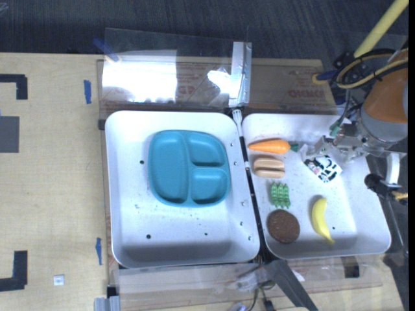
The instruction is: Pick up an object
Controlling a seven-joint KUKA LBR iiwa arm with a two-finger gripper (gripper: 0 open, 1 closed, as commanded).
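The right bin (355, 193) holds an orange carrot (269, 146), a tan hot dog bun (268, 167), a small green block (279, 194), a round brown patty (283, 226) and a yellow banana (320, 219). My gripper (322, 166) hangs low in the upper middle of this bin. It is right of the bun and carrot and above the banana, with nothing seen held in it. The grey arm with its orange band (387, 102) comes in from the right edge.
The left bin (130, 206) carries a blue divided plate (189, 167). A clear plastic panel (168, 76) stands behind the bins. Yellow and black cables (353, 70) hang near the arm at the upper right. Wooden bench top (52, 173) lies to the left.
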